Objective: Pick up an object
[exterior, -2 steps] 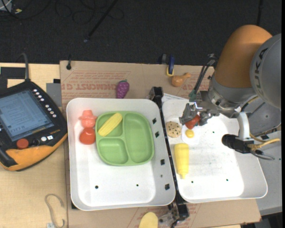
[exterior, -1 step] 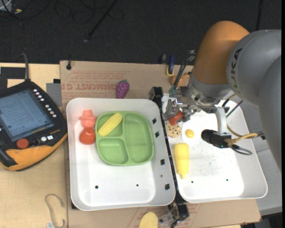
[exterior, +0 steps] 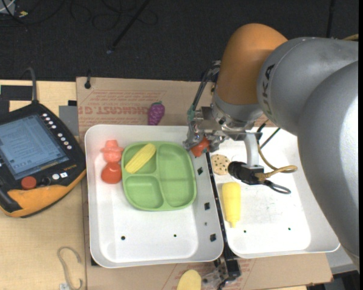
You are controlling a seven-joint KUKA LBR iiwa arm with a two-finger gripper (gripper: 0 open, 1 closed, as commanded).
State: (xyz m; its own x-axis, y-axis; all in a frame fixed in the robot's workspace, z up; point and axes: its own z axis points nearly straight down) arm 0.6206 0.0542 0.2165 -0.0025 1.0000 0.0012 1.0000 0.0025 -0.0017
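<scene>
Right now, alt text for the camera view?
The arm reaches in from the right, its pincer over the divide between two white bins, near their far edge. The left bin holds a green plate with corn on it and a red toy beside it; the right bin a cookie and a yellow toy.

Orange-red piece (exterior: 198, 148), frame centre
We see it small and bright, just beyond the upper right corner of the green plate (exterior: 151, 195).
</scene>
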